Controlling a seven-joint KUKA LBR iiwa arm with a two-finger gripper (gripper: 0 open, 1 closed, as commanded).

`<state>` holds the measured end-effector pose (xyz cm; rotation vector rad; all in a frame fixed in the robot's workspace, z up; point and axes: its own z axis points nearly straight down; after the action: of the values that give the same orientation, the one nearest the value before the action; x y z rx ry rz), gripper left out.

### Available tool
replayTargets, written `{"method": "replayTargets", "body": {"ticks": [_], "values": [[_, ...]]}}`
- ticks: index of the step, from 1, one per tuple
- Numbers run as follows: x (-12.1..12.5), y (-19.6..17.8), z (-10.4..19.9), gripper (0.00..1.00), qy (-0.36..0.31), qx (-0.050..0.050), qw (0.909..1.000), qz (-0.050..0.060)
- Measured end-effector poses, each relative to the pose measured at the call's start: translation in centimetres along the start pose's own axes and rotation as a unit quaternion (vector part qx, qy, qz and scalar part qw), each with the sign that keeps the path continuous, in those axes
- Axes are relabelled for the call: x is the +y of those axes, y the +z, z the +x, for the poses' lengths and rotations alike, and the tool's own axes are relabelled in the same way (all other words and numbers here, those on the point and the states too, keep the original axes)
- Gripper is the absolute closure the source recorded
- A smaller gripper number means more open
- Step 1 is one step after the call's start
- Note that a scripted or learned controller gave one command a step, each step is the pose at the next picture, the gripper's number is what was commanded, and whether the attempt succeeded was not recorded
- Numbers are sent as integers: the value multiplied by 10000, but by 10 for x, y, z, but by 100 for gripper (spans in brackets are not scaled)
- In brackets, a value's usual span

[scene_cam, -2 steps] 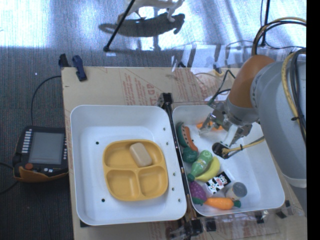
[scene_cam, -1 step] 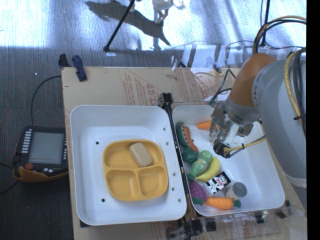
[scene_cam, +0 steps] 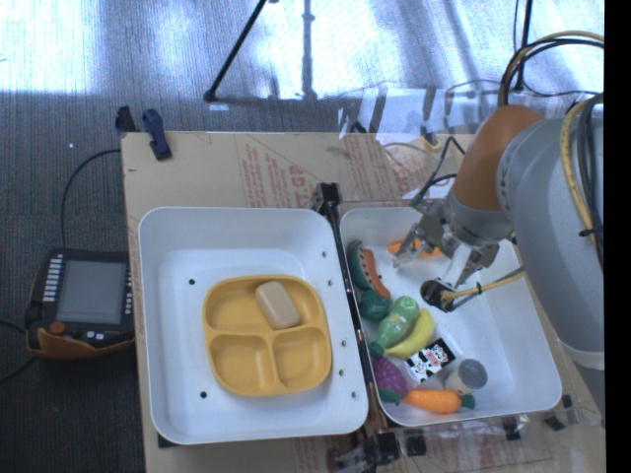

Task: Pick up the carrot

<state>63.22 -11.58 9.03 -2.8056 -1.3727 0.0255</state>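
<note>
Over the far part of the right bin [scene_cam: 513, 358] hangs the hand [scene_cam: 446, 261], its two fingers spread and nothing between them; a small orange piece [scene_cam: 406, 247] lies just beside it toward the bin's far left corner. Below the hand, along the bin's left wall, a watermelon slice [scene_cam: 363, 267] lies next to a dark green vegetable [scene_cam: 374, 305], then a green bottle-shaped toy [scene_cam: 396, 320] touching a banana [scene_cam: 418, 334]. Nearer the front edge are a black-and-white carton [scene_cam: 430, 359], a grey can [scene_cam: 467, 373] and purple grapes [scene_cam: 389, 374]. The carrot [scene_cam: 434, 400] lies on its side at the front of this bin, leaf end pointing right, just in front of the carton and can, well apart from the hand. Left of it, the left bin [scene_cam: 177, 254] holds a yellow divided plate [scene_cam: 266, 348], with a tan bar-shaped piece [scene_cam: 278, 304] in its far compartment. Both bins sit on the brown table [scene_cam: 237, 166], and a pendant [scene_cam: 84, 302] with a screen lies on the floor to the left.
</note>
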Motion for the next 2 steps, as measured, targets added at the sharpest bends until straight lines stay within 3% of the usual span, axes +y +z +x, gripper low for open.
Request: {"method": "replayTargets", "body": {"ticks": [1,2], "values": [[-1,-6,-1,100,-8,-15,10000,55],[-29,8,-12,100,-2312,1,9729,-53]]}}
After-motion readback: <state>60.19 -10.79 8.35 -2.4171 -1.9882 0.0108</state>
